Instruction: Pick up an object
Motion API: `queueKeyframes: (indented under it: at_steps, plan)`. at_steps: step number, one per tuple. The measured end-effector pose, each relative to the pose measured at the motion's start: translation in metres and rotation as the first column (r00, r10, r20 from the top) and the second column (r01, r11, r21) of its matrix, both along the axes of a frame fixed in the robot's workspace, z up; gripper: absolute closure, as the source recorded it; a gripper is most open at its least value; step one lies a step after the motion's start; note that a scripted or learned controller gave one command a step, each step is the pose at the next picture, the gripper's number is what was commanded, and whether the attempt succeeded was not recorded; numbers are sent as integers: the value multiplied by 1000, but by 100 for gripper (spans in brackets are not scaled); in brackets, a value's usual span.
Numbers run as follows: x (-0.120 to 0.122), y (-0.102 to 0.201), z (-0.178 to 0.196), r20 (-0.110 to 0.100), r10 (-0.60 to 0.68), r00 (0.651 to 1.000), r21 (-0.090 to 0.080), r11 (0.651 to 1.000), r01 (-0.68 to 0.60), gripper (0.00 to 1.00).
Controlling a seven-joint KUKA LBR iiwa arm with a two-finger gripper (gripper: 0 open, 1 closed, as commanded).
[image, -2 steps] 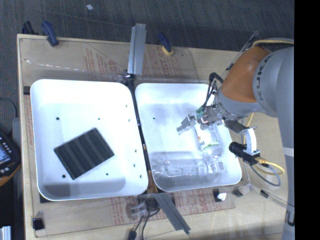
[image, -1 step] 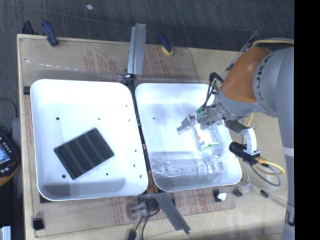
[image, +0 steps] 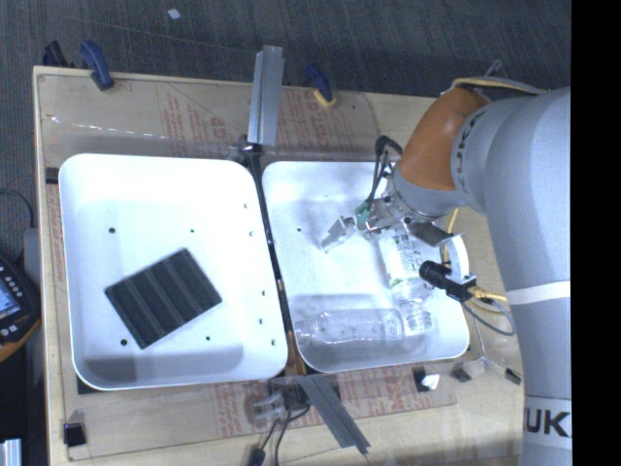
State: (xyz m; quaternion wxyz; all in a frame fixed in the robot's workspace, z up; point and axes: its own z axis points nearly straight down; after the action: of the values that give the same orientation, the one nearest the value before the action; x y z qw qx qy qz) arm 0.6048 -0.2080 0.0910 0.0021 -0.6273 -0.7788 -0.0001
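My tool [image: 340, 232] hangs in the right bin [image: 291, 187], its state impossible to tell, so I should descend squarely over the clear plastic bottle [image: 354, 325] lying along that bin's near wall before closing.

Grey arm [image: 519, 221] entering from the right edge, its broad links filling the right side and bending inward at the orange band [image: 432, 149] above the wrist. Below the band, the wrist angles down and leftward, ending in the gripper [image: 340, 231], whose tip points left, low over the surface beneath.
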Motion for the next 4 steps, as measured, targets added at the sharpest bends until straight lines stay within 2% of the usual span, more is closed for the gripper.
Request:
queueKeyframes:
  at_steps: [1,2,3,4]
  plan:
    - [-45,-1,81,2,39,999,-2,999,-39,0]
    - [-31,-2,76,4,59,998,-3,998,-59,0]
    - [-46,-3,112,4,30,1000,-4,1000,-30,0]
    - [-42,-2,86,-2,-75,997,-1,997,75,0]
